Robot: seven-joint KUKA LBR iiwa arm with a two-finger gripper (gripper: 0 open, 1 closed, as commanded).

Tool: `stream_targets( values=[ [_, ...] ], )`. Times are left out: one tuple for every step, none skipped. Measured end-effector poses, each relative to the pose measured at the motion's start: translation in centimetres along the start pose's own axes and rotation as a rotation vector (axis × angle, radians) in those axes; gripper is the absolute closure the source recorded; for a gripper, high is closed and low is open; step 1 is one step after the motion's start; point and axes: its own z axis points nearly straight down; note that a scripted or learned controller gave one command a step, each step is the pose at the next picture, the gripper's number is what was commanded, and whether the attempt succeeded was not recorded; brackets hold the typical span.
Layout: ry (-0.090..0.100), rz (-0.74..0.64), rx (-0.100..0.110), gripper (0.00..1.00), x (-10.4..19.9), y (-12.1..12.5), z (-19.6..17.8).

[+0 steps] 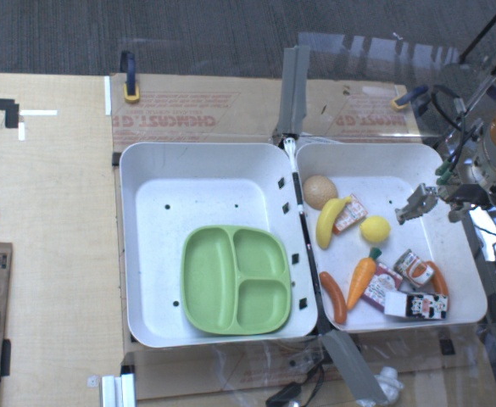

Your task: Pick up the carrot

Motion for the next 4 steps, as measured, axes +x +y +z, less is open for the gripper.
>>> stream_targets(
  values=[
    [0.001, 0.048, 0.002, 0.00, 3.4, -1.7, 12.4],
    [0.002, -0.346, 0.000, 0.00, 1.5, -0.7, 18.5],
    [0.002, -0.343, 0.000, 1.00, 1.4, -0.7, 17.6],
    [0.000, -0.379, -0.002, 1.00, 7.2, 4.9, 8.4]
  ],
)
